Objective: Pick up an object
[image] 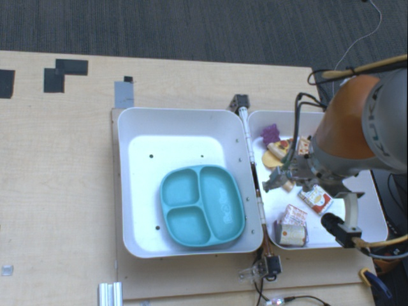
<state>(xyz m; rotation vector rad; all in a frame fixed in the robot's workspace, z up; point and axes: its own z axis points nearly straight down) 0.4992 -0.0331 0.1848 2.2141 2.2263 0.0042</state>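
Note:
My gripper (278,180) hangs low over the left part of the right bin (376,225), under the grey wrist and orange band. Several small things lie in that bin. A purple piece (271,133) sits at the back. A yellow and orange toy food item (275,153) lies just behind the gripper, with a small patterned block (304,146) next to it. A red and white box (316,200) lies to the gripper's right, and a pale packet (293,225) lies in front of it. I see nothing held by the gripper.
The left bin (137,132) holds a teal divided plate (203,205) at its front right. A raised rim (252,171) separates the two bins. The arm covers the right bin's far right side.

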